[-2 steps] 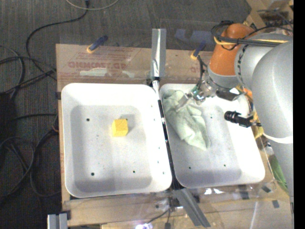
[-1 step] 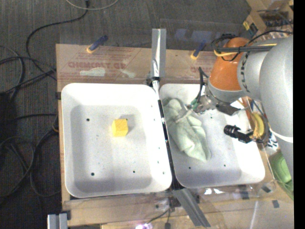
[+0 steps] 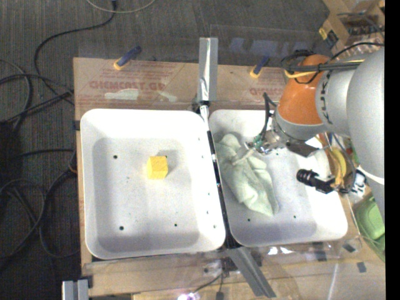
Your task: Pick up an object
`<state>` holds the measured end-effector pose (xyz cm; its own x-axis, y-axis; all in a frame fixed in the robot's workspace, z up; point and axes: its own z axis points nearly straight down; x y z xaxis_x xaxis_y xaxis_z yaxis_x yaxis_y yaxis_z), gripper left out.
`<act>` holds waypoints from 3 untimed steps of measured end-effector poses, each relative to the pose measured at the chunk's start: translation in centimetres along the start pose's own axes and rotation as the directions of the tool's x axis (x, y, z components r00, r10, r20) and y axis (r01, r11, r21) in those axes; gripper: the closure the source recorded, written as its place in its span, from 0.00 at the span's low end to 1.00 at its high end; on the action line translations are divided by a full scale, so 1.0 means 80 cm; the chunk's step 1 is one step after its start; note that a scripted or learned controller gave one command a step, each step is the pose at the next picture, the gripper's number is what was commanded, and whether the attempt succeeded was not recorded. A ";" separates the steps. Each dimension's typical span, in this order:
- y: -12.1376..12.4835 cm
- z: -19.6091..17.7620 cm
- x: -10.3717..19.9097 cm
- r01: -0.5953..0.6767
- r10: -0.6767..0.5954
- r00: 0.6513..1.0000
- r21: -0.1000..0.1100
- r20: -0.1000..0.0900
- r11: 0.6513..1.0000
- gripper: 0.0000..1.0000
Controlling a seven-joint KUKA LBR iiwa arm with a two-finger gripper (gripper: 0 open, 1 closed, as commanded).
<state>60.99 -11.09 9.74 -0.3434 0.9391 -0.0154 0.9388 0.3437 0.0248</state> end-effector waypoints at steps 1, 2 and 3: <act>-0.070 -0.001 -0.014 -0.002 0.002 1.000 0.001 -0.003 1.000 0.00; -0.022 0.001 0.002 -0.230 0.230 0.973 0.006 -0.003 0.973 0.00; -0.018 -0.013 0.004 -0.228 0.228 0.974 0.002 -0.007 0.974 1.00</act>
<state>59.53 -11.25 10.74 -0.1208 0.9927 -0.0024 0.9923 0.1209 0.0254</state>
